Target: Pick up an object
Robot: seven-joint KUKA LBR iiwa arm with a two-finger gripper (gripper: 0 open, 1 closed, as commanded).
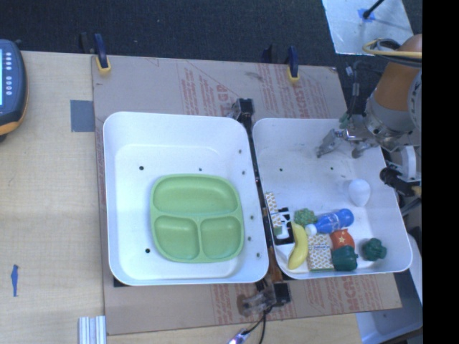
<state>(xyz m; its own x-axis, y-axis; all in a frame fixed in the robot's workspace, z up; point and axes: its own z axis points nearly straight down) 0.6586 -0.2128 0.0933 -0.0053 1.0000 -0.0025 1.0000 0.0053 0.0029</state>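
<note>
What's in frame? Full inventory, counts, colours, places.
bins: 2, white, side by side on the bench
tray: 1, green, three compartments, in the left bin
banana: 1, yellow, right bin, near edge by the divider
bottle: 1, blue with white cap, right bin, near end
broccoli: 2, green, one beside the bottle cap, one at the near right corner
pepper: 1, green, right bin, near edge
egg: 1, white, right bin, middle right
box: 1, patterned tan, between banana and pepper
clamps: 2, blue and yellow, far edge of the board
device: 1, dark with orange rim, far left
arm: 1, grey with orange band, right side
hand: 1, grey, over the right bin's far end
</note>
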